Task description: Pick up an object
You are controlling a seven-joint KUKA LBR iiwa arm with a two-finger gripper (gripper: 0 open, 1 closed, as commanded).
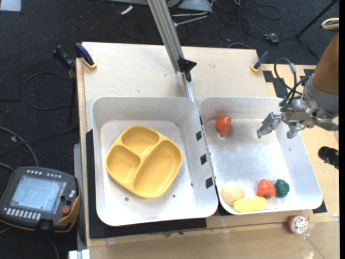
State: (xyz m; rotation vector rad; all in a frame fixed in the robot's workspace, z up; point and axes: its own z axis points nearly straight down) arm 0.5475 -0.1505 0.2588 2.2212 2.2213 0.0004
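Gripper point(280, 125) sits over the right bin point(253, 155), up at about two o'clock of it, and you can see both fingers spread apart with nothing between them. One finger point(267, 126) angles down to the left, the other is by the bin's right wall. Your arm point(326, 85) comes in from three o'clock, and its upper part is cut off by the frame edge, so you only get the orange band and grey wrist.

Look at eleven o'clock of the right bin: a red-orange piece point(223, 124) lies alone, well apart from the gripper. Down at six o'clock you have a cluster: a yellow piece point(250, 204) touching a pale round one point(233, 192), then a red pepper-like piece point(265, 188) just beside a dark green lump point(282, 187). What the green lump is, you cannot tell; it is too small.

Over in the left bin point(108, 112), a yellow tray point(143, 161) with three compartments lies at centre.

At eight o'clock of the bench, a pendant point(38, 198) lies on the floor, its lower edge cropped.
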